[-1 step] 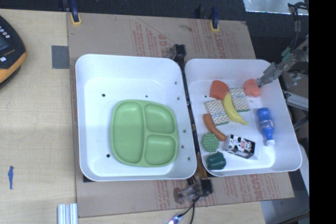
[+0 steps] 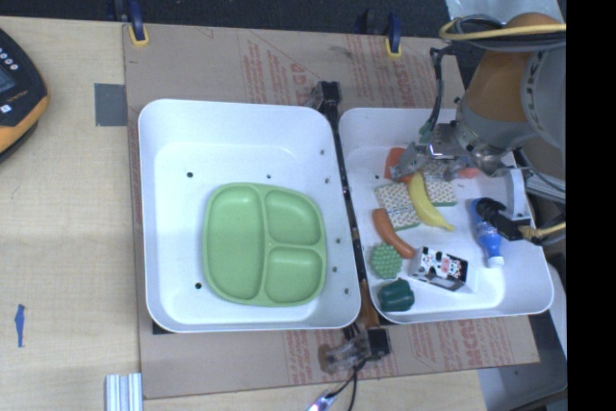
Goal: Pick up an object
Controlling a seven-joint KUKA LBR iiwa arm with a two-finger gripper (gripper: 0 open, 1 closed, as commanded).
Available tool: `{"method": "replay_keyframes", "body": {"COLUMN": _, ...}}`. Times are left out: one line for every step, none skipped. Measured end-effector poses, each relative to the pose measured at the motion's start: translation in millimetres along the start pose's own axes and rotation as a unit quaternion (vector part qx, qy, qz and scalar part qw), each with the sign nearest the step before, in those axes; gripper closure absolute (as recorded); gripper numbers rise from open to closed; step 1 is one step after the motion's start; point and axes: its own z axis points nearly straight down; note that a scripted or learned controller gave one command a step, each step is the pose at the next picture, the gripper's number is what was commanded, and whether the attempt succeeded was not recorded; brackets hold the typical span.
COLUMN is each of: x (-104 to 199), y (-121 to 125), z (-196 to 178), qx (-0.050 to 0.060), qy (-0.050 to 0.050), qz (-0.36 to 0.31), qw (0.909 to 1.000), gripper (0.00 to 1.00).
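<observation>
Objects for the pick all lay in the right bin point(image 2: 539, 298), none lifted that I could see, so I judged the whole grasp was left to do. Far left of the fingers sat the green divided plate point(image 2: 264, 245) in the left bin point(image 2: 159, 207), untouched. Nearer, below and left of the fingers, lay a green knobbly ball point(image 2: 385, 260), an orange sausage point(image 2: 390, 231) and a checkered cloth point(image 2: 397, 204); a yellow banana point(image 2: 424, 201) lay just beneath them. The gripper point(image 2: 430, 155) hung low over the bin's far end, the arm reaching in from the right with its wrist bent down. Whether the fingers were spread or closed I could not tell. Right of them lay a blue tube point(image 2: 490, 244).
</observation>
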Motion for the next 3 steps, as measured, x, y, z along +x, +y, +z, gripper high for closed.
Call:
{"method": "replay_keyframes", "body": {"x": 27.3, "y": -72.6, "z": 7.7, "qx": -0.008, "qy": -0.002, "qz": 0.0, "qw": 1.0, "gripper": 0.0}}
{"method": "replay_keyframes", "body": {"x": 33.5, "y": -137.5, "z": 15.1, "qx": 0.002, "qy": 0.001, "qz": 0.0, "qw": 1.0, "gripper": 0.0}}
{"method": "replay_keyframes", "body": {"x": 17.3, "y": -42.1, "z": 14.5, "qx": 0.001, "qy": 0.001, "qz": 0.0, "qw": 1.0, "gripper": 0.0}}
